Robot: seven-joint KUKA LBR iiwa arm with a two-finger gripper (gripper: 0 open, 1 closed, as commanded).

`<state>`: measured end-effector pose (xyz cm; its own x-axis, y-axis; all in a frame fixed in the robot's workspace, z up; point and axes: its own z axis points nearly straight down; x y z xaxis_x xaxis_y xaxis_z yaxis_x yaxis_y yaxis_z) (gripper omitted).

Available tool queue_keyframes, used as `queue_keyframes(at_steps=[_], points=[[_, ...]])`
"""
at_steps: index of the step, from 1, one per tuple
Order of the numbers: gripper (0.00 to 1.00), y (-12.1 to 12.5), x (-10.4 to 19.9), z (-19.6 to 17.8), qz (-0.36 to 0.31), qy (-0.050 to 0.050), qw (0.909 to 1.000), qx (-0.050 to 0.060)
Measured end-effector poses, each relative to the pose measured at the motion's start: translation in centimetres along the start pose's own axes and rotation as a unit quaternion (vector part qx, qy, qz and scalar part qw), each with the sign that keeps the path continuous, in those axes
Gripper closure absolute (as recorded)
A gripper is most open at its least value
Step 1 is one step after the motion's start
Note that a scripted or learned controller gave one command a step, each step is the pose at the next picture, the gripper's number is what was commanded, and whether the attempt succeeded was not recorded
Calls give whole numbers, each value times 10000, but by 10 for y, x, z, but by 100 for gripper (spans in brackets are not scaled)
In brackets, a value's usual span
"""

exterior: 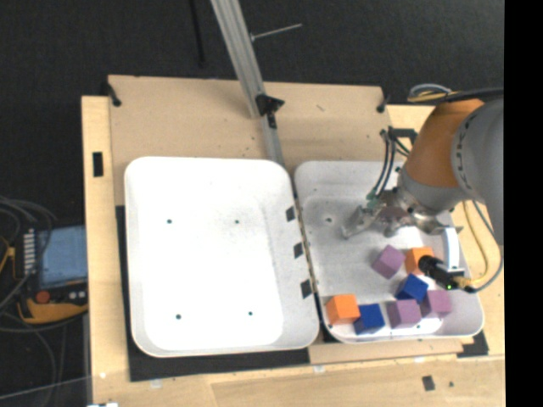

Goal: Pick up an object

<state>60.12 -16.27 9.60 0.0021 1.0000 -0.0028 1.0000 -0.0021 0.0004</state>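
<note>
While the jaws [355, 225] hang over bare floor of the right bin [327, 189], I cannot tell if they are apart or together; the blocks cluster toward five o'clock, the nearest purple block [388, 261] close by.

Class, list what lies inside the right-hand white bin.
Inside the right bin: purple blocks, blue blocks, an orange block and the gripper. The arm covers its far right corner.
</note>
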Motion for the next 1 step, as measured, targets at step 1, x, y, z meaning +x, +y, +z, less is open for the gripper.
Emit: queue_keyframes(at_steps=[1], points=[[100,2,-1,-13,32,1,10000,-34]])
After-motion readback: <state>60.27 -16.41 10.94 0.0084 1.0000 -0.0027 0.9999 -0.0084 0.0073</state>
